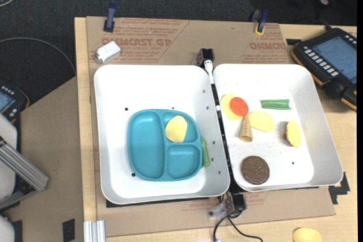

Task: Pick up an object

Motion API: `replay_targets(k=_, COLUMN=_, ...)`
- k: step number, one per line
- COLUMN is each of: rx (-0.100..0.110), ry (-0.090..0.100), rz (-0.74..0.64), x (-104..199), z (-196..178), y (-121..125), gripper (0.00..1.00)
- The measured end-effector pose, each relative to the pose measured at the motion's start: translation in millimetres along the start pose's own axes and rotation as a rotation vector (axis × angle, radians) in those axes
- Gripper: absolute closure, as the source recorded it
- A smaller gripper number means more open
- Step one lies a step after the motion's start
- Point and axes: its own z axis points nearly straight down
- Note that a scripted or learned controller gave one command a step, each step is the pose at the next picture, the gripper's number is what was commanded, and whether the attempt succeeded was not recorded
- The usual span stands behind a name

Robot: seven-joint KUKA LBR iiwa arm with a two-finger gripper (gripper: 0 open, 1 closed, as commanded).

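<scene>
The right bin (300, 79) holds several toy foods: a red-orange disc (239, 105) on a yellow slice (228, 103), a green bean-like piece (275, 103), a yellow wedge (261, 121), an ice-cream cone (245, 128), a yellow piece (293, 134) and a brown cookie (255, 169). In the left bin (113, 93) lies a teal divided plate (164, 144) with a yellow lemon-like piece (176, 129) in its upper right compartment. A green piece (205, 152) sits against the plate's right edge.
A black pendant with a screen (332, 59) lies at the bench's right edge. A small white block (108, 52) rests on the cardboard behind the left bin. Blue clamps (110, 16) (261, 21) hold the board's far edge. A yellow object (306, 234) lies at the front right.
</scene>
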Motion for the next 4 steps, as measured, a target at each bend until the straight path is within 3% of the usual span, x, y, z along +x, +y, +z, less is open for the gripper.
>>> replay_targets(k=4, rx=-0.021, ry=-0.016, rz=-0.001, x=-2, z=-44, y=4, gripper=1.0)
